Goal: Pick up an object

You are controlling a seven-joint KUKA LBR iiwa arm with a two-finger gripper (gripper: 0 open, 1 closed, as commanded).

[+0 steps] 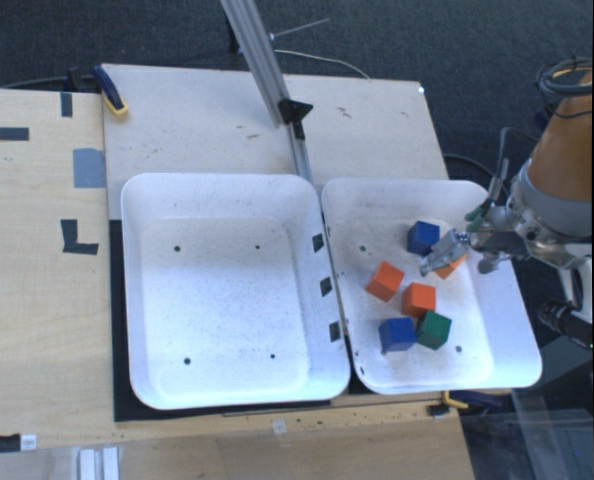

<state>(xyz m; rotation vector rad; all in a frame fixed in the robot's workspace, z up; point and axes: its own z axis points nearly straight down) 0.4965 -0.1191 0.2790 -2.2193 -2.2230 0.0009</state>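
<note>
Several small blocks lie in the right bin [497,363]. A blue block [424,236] is farthest back, with an orange block [384,281] to its front left. Nearer the front sit another orange block [419,298], a second blue block [397,334] and a green block [434,329], close together. My gripper [443,257] reaches in from the right, low over the bin just right of the rear blue block. A bit of a third orange block [451,266] peeks out from under it, mostly hidden by the gripper.
The left bin [137,268] stands beside the right one, their rims touching. A slanted metal rail [262,58] runs from the top down to the bins' shared edge. A yellow and blue clamp [110,91] lies at the bench's back left.
</note>
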